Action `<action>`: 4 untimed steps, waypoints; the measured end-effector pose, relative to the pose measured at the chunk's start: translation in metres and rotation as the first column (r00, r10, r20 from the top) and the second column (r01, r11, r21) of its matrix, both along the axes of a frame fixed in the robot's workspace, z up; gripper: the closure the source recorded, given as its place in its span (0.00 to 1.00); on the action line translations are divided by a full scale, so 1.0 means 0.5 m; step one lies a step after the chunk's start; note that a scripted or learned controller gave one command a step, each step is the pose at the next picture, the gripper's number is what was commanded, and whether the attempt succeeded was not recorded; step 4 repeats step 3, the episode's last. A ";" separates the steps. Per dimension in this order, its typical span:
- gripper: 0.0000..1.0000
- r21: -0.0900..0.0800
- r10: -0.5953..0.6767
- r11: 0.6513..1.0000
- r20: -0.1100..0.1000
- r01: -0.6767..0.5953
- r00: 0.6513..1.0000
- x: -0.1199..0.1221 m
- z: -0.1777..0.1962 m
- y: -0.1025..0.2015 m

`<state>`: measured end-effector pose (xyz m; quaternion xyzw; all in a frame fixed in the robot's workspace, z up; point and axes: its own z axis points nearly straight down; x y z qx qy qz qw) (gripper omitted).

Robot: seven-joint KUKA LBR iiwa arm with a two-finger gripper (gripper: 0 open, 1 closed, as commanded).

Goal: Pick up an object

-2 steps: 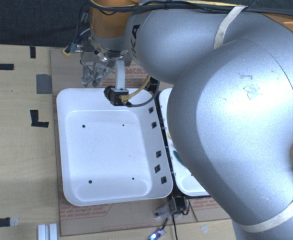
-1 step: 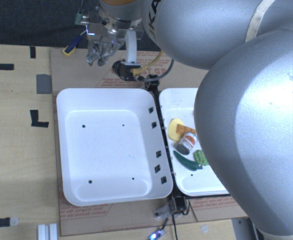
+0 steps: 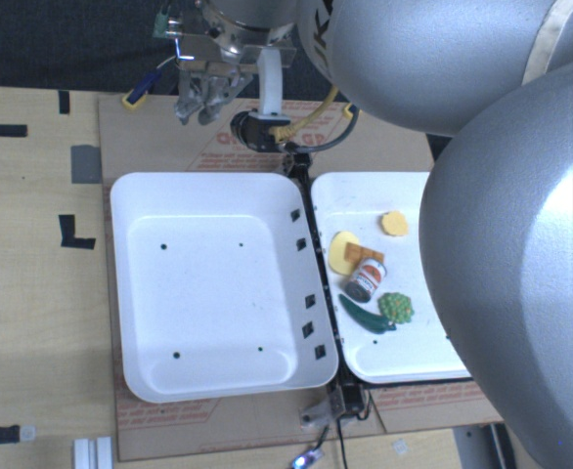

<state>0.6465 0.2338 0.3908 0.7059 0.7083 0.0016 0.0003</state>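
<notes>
Camera view from above gives you the grey arm (image 3: 482, 164) first: it fills the right side and the top, covering the right part of the right bin (image 3: 404, 364). You see its orange band at the very top, and below it the gripper (image 3: 205, 101) hanging over the cardboard sheet (image 3: 150, 135) beyond the far rim of the left bin (image 3: 208, 281), clear of both bins. Its fingers point down and sit close together with only a narrow gap, and nothing shows between them.

Your left bin has just its white floor with a few dark dots. The objects to pick all lie in the right bin, bunched near the divider: a pale yellow piece (image 3: 342, 253), a small can (image 3: 366, 281) touching a small brown block (image 3: 365, 254), a dark green pepper (image 3: 363, 314), a green broccoli-like piece (image 3: 397, 307) beside the pepper, and a round orange piece (image 3: 394, 225) slightly apart, farther up.
</notes>
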 end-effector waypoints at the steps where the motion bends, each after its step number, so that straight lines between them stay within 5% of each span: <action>1: 1.00 0.000 0.000 1.000 -0.001 0.000 1.000 -0.053 0.080 0.000; 2: 1.00 0.000 0.002 1.000 -0.002 -0.002 1.000 -0.172 0.147 0.001; 3: 1.00 0.003 0.002 1.000 0.004 -0.002 1.000 -0.282 0.299 -0.004; 4: 1.00 0.003 0.002 1.000 0.004 -0.002 1.000 -0.282 0.299 -0.004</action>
